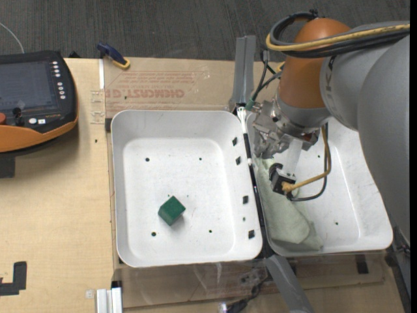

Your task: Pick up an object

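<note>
In the right bin (365, 194), the gripper (270, 150) hangs over a pale cloth (287, 217); whether its fingers are apart, I cannot tell. It should descend straight onto the cloth.

Smooth white plastic bins (130, 175), matt green block (172, 210), raw wooden bench (52, 220).

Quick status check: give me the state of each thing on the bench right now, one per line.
Green block: lying loose on the floor of the left bin, nothing touching it.
Pale cloth: crumpled against the right bin's left wall.
Gripper: low over the right bin's left edge, above the cloth; finger state unclear.
Teach pendant: lying on the bench, left of the bins.
</note>
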Robot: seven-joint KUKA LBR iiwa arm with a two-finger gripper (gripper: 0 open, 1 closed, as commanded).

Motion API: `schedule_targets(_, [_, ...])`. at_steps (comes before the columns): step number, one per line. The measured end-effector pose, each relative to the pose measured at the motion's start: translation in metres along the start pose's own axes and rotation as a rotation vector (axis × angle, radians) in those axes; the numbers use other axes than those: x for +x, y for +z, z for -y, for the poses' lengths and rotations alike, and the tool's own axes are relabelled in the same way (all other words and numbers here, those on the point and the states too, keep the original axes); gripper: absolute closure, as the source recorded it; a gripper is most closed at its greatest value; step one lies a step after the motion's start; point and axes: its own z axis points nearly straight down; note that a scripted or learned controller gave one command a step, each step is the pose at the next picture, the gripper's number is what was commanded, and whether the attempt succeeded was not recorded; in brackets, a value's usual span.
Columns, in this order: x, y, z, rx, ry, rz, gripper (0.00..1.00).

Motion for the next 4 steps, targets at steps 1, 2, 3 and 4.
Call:
schedule_targets(1, [-0.074,0.019,0.074,0.001,-0.029,0.0,1.0])
schedule_targets(2, [-0.073,0.019,0.068,0.0,-0.362,0.0,1.0])
schedule_targets(3, [-0.019,0.018,0.096,-0.002,-0.074,0.0,1.0])
schedule_targets(4, [-0.017,0.018,0.097,-0.002,0.02,-0.001,1.0])
